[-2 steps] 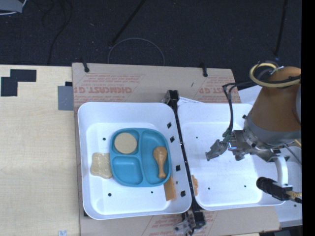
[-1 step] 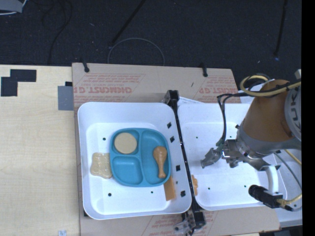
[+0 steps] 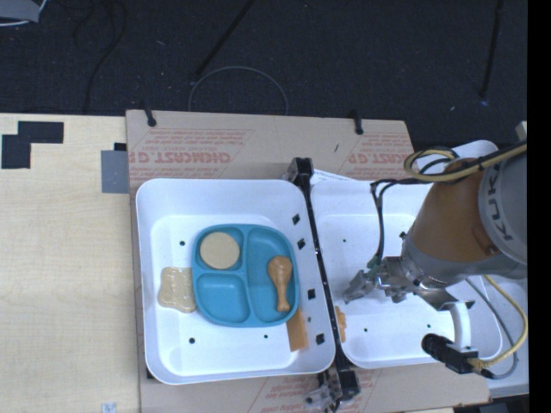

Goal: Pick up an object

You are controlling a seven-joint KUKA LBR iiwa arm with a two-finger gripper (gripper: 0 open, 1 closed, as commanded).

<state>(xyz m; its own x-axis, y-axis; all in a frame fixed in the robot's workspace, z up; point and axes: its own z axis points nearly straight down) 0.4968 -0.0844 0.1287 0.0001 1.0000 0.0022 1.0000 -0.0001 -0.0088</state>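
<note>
The end effector point(image 3: 355, 287) hangs low over the right shallow white plastic bin point(image 3: 362, 351); whether it is open I cannot tell. The candidates lie in the left shallow white plastic bin point(image 3: 164, 205): a blue compartmented plastic tray point(image 3: 234, 304) holding a round tan biscuit point(image 3: 219, 249) and a brown toy drumstick point(image 3: 281, 282). A descent here would likely close on nothing.

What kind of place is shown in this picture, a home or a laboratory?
Most likely a robotics lab bench, not a home. A KUKA arm with its gripper works over two white bins. Toy food sits on a blue tray, and loose cables lie on the dark floor.
</note>
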